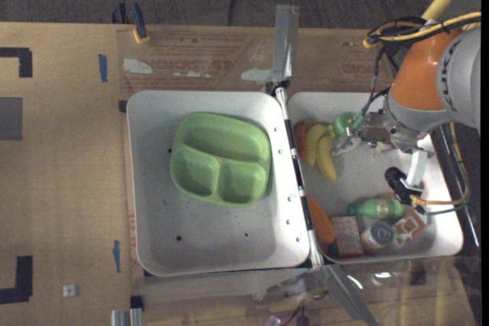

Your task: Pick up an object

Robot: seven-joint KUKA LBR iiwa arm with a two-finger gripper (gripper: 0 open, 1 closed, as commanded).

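Two bins; gripper (345,135) low in right bin (451,237) beside banana (326,155), finger state unclear; green tray (221,158) in left bin (149,225).

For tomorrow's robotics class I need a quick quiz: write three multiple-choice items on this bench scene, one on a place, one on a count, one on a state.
1. Where does the green plastic divided plate lie?
A. left white bin
B. right white bin
C. on the wooden bench

2. How many compartments has the plate?
A. two
B. three
C. five

3. How does the green plastic bottle rest?
A. upright
B. on its side
C. lifted between the fingers

Answers: 1 A, the plate sits inside the left bin's walls. 2 B, one long compartment and two smaller ones show. 3 B, it lies lengthwise on the right bin's floor, apart from the two-finger gripper by the yellow banana.
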